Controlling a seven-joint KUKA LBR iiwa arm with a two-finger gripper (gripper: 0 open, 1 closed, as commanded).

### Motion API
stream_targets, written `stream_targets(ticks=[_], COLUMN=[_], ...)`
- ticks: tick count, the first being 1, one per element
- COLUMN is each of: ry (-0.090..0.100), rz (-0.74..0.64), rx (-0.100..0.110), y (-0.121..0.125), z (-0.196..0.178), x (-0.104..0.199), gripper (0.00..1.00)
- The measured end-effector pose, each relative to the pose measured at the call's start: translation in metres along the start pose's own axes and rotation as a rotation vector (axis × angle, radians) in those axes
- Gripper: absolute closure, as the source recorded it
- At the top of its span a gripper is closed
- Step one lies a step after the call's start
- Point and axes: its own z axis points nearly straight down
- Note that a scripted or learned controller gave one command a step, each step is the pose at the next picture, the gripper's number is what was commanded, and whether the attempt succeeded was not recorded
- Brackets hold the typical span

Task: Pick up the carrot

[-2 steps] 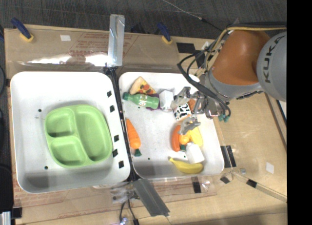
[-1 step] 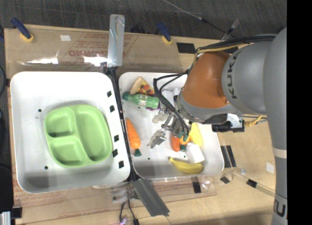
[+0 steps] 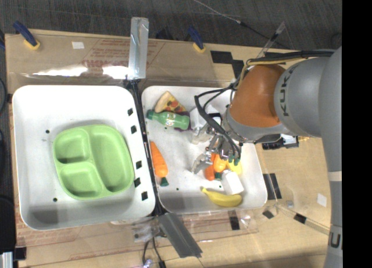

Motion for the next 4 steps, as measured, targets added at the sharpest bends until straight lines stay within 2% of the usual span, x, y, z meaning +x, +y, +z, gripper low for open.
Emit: stream_targets(ticks=[1, 2, 3, 4], ry=[-0.003, -0.005, 0.005, -0.011], rz=[-0.01, -0.277, -0.27, -0.369], rx=[0.0, -0.001, 0.002, 0.005], y=[0.002, 0.075, -0.038, -0.061], z=[-0.011, -0.102, -0.05, -0.184], x=[-0.001, 0.04, 0.049, 0.057], gripper=[1.0, 1.0, 1.0, 1.0])
